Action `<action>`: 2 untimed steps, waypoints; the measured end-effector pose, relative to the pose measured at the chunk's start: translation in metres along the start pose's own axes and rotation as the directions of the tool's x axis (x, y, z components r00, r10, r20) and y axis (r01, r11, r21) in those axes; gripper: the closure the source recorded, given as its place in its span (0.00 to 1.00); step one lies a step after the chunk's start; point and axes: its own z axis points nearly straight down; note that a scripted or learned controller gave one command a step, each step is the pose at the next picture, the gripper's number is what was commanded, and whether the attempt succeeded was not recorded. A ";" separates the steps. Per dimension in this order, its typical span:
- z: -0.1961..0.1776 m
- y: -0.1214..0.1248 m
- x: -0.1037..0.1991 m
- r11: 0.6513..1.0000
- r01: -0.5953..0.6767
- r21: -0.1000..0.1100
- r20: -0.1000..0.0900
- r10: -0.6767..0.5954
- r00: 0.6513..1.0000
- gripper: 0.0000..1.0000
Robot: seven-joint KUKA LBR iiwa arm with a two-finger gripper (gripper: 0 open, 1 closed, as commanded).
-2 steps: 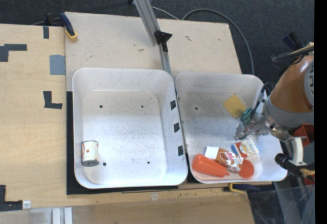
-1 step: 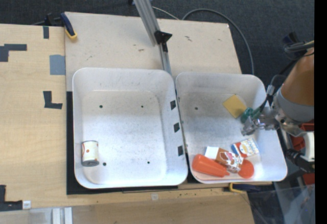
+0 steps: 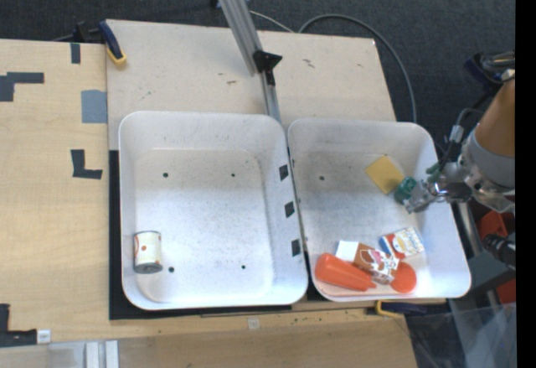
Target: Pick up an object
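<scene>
Orange carrot-shaped toy [image 3: 344, 273] is lying along the front wall of the right bin [image 3: 360, 137], nearest the camera. Touching its right end, a small red-and-brown packet [image 3: 371, 258] and a white printed packet [image 3: 405, 242] are resting side by side. Farther back in the same bin, a yellow sponge block [image 3: 384, 173] is sitting near the right wall. Just beside the sponge, the gripper [image 3: 412, 194] is hanging over the bin's right edge; whether the fingers are parted or closed cannot be determined, and a small teal item at the tip is too unclear to identify. Across the divider, the left bin [image 3: 201, 127] is holding a small white can [image 3: 147, 251] in its front left corner. Both bins are sitting on the table [image 3: 50, 190].
</scene>
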 end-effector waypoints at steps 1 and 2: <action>-0.004 0.008 0.063 1.000 0.006 0.003 -0.004 -0.006 1.000 1.00; -0.017 0.022 0.118 1.000 0.006 0.003 -0.003 -0.006 1.000 1.00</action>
